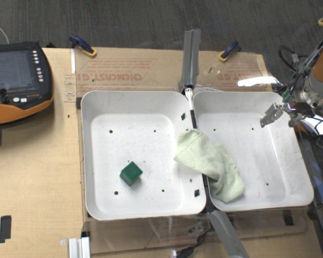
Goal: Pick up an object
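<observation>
Going left to right: one orange-edged control tablet (13,82) sits off the work area. Of two white bins, the left bin (97,112) holds one green cube (131,173) lying free, easy to reach. One pale cloth (210,163) drapes over the shared rims. The gripper (282,115) hovers over the right bin (290,198), fingers apparently spread, holding nothing.

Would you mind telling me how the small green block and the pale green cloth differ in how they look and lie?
The small green block is dark green, rigid and compact; the pale green cloth is light, soft and crumpled, and much larger. The block sits wholly inside the left white bin; the cloth drapes across the divide between the left bin and the right white bin. Both lie apart from the gripper.
</observation>
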Robot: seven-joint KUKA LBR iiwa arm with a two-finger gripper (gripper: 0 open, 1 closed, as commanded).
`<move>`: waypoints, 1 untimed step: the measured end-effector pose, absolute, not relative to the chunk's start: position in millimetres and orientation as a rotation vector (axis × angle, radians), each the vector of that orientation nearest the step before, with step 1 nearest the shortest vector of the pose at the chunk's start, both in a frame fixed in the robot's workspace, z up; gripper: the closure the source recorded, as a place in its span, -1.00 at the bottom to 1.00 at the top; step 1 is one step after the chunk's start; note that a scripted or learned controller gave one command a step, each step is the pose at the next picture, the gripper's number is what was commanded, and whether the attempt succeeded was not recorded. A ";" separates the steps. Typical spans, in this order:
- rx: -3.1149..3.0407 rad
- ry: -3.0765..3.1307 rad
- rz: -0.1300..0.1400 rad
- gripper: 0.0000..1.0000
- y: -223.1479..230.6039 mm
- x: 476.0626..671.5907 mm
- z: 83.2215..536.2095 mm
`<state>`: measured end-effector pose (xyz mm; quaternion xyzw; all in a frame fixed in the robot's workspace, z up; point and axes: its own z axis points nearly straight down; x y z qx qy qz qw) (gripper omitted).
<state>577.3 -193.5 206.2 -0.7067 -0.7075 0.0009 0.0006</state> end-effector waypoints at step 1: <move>-1.871 -2.522 0.001 -1.00 -140.3 540.1 174.9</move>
